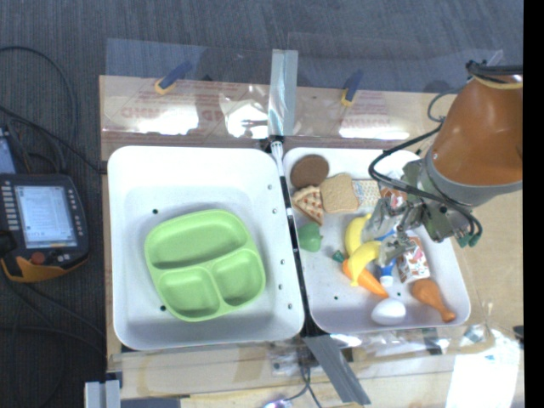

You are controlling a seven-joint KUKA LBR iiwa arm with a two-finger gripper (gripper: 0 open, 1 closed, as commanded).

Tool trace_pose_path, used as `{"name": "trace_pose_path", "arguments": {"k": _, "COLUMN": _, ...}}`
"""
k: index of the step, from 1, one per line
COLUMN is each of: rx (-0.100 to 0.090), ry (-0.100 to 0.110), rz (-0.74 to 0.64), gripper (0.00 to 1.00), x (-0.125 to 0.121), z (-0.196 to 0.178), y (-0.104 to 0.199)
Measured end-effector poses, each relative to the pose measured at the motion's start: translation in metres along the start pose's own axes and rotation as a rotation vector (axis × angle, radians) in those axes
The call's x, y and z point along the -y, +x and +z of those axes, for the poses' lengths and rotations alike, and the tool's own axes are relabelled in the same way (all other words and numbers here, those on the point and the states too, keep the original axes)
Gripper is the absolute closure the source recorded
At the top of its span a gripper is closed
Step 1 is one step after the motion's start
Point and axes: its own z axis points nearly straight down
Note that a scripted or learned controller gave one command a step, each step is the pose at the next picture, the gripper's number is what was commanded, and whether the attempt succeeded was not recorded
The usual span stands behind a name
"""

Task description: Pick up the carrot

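The grey arm with its wide orange band reaches over the right-hand shallow white bin. To the left of the jaws, the other white bin holds a green three-compartment plastic tray. The two-finger gripper hangs low among the toy food; whether its jaws are open or closed cannot be told. The small orange carrot lies just below and slightly left of the jaws, touching a yellow banana.
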Motion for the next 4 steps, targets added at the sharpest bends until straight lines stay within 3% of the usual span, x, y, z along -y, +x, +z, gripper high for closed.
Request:
{"name": "trace_pose_path", "arguments": {"k": 1, "rx": -0.010, "ry": -0.005, "rz": 0.001, "gripper": 0.00, "x": -0.001, "z": 0.005, "y": 0.002}}
{"name": "trace_pose_path", "arguments": {"k": 2, "rx": 0.001, "ry": -0.002, "rz": -0.102, "gripper": 0.00, "x": -0.006, "z": 0.143, "y": 0.001}}
{"name": "trace_pose_path", "arguments": {"k": 3, "rx": 0.005, "ry": 0.001, "rz": -0.103, "gripper": 1.00, "x": -0.006, "z": 0.132, "y": -0.001}}
{"name": "trace_pose_path", "arguments": {"k": 4, "rx": -0.008, "ry": -0.009, "rz": -0.414, "gripper": 1.00, "x": -0.017, "z": 0.050, "y": -0.012}}
